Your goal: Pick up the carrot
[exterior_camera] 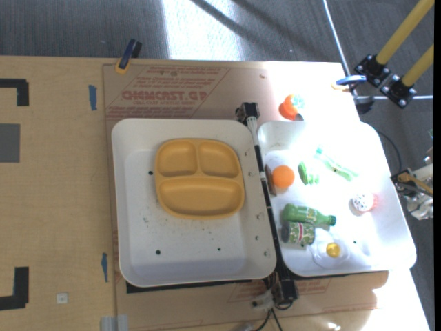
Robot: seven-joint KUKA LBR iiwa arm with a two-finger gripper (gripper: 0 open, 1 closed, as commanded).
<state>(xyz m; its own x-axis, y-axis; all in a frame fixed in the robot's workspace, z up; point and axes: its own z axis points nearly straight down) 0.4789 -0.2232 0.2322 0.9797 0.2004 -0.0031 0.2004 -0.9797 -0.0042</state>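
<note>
The carrot (291, 107) is a small orange piece with a pale green top. It lies on the brown bench just beyond the far rim of the right bin (386, 185), outside it. Inside that bin, near its left wall, sits a round orange fruit (282, 176), a different thing from the carrot.
The right bin also holds green vegetable pieces (308, 173) (337, 165), a lying green bottle (305, 223), a fried egg (332, 250) and a pink-white toy (362, 202). A yellow divided plate (200, 178) rests in the left bin (138, 240). Yellow stand legs (403, 29) and cable clutter (415, 192) are at the right.
</note>
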